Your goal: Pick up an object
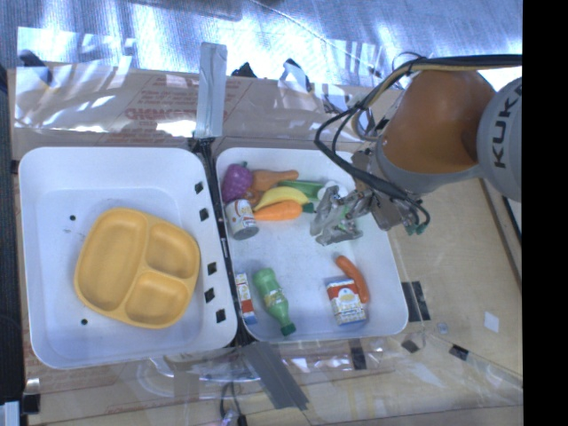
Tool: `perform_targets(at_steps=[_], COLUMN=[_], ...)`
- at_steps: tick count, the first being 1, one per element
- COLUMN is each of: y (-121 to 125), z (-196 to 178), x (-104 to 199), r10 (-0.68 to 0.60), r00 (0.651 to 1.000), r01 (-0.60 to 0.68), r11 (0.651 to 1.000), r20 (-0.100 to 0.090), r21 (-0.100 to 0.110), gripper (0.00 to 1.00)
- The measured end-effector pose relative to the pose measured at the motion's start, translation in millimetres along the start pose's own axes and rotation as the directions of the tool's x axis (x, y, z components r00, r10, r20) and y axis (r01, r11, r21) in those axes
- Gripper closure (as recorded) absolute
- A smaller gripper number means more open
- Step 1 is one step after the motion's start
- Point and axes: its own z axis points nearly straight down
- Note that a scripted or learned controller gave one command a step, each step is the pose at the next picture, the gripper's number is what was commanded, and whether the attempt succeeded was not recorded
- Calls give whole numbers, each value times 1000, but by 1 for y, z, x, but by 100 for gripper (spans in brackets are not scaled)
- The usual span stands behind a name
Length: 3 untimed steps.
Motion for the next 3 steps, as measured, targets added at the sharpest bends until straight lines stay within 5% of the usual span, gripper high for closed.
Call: perform_targets(at_steps=[1,2,3], y=[2,29,-10], z=[-19,-34,30], x=[-37,-65,-24], r10=[43,29,-293], r00=[999,1000,956], r01=[-43,-29,293], r11=[999,1000,956], r20=[-8,-9,-11], r21=[-4,-5,-11], gripper=[100,100,100])
